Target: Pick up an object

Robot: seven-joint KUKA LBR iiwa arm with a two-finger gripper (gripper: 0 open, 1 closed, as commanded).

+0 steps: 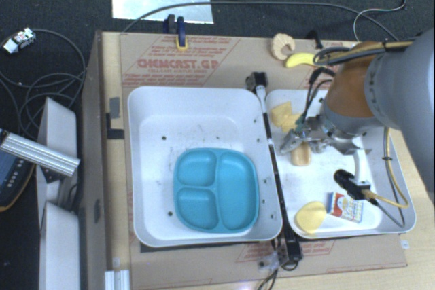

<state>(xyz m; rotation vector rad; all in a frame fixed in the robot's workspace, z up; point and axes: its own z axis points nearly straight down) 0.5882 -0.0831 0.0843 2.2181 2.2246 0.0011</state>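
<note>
The gripper point(297, 139) hangs low in the right bin point(391, 227), just above a tan rounded piece point(300, 155); whether it grips is unclear. Nearby lie a pale yellow lump point(282, 115), a yellow disc point(310, 216) and a printed carton point(346, 207). A blue divided tray point(216, 189) sits well left.

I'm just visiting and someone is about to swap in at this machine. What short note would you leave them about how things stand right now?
Claw: low inside the right bin, at its left side among the food-like pieces. Whether it is open or shut cannot be told from here, and nothing is clearly between its fingers.
Things: a tan piece right by the claw, a pale yellow piece just behind it, a yellow round piece and a small printed packet at the bin's near edge.
Left bin: holds a blue divided plate.
Done: the arm has reached the pieces.
Left: a confirmed grasp and lift.
</note>
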